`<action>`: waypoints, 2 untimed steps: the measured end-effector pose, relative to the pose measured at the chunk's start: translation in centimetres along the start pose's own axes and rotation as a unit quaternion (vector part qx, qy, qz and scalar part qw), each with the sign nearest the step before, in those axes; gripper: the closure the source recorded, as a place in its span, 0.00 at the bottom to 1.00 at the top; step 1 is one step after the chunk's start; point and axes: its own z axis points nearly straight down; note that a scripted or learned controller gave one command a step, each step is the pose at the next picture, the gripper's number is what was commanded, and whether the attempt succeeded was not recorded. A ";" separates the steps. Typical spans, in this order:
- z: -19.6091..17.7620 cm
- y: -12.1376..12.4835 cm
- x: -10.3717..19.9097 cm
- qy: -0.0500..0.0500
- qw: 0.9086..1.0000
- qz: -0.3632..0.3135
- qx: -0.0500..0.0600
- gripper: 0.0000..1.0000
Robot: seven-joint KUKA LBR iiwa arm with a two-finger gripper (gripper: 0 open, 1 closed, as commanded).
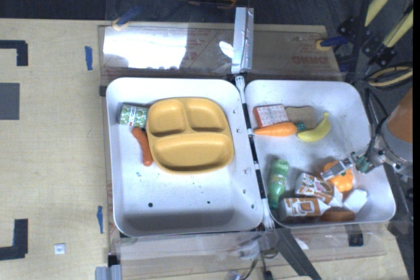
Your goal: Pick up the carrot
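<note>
From my seat I see the carrot (276, 130) lying on its side in the right bin (351, 101), in that bin's upper left part, its thick end pointing right and its thin tip pointing toward the divider between the two bins. It lies just below a small red-and-white carton (270, 115) and its thick end is close to, maybe touching, the banana (315, 128), which curves up to its right.

The arm comes in from the right edge, and the gripper (363, 161) sits low over the right bin's right side — well apart from the carrot, with nothing I can make out between its tips. Whether it is spread or pressed together I cannot tell; it is too small and cluttered at that spot.

Just left of the gripper lies a jumble: an orange-and-white piece (342, 178), a couple of printed snack packets (314, 189), and a brown box (303, 207) along the bin's bottom edge. A green bottle (277, 181) lies near the divider, lower down.

In the left bin (177, 213) I have a yellow divided tray (190, 134) — three compartments, nothing in them that I can see. A long orange-red piece (143, 145) lies against the tray's left side, and a green can (133, 116) sits just above it in the bin's upper left corner.
</note>
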 end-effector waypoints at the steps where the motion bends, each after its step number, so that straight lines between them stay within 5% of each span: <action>1: 1.6 1.3 6.8 0.008 0.999 0.029 0.015 0.00; 2: 0.5 1.4 6.7 0.006 0.999 0.031 0.013 1.00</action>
